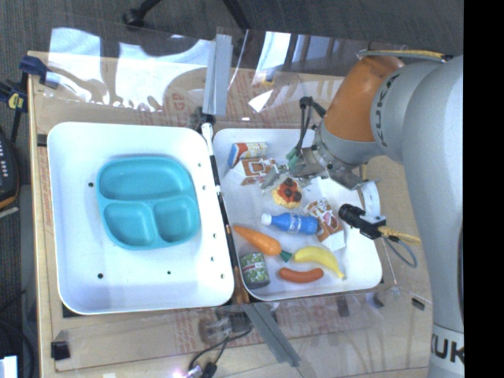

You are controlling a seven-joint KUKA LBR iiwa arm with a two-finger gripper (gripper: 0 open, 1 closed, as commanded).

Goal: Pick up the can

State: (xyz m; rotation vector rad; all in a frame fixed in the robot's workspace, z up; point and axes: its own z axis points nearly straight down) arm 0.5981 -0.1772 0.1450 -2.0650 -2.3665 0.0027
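A brown wooden bench is seen from above, with dark grey carpet behind it. Two shallow white bins are set side by side on it.

Nearest the front, in the right white bin, a small green can with a dark label is found in the front left corner, close to the bin's wall. Just beside it a red sausage toy is laid, and a yellow banana toy is placed right behind that. An orange carrot toy is laid just behind the can, pointing left. A little further back, a blue bottle with a white cap is laid on its side in the middle of the bin. Small red and white boxes are piled near the back.

In the left white bin, a light blue plastic tray with three parts is placed.

The grey arm with an orange band is reached in from the right. Its gripper is held low over the back of the right bin, well apart from the can. How far its fingers are open cannot be told, and nothing can be seen between them.
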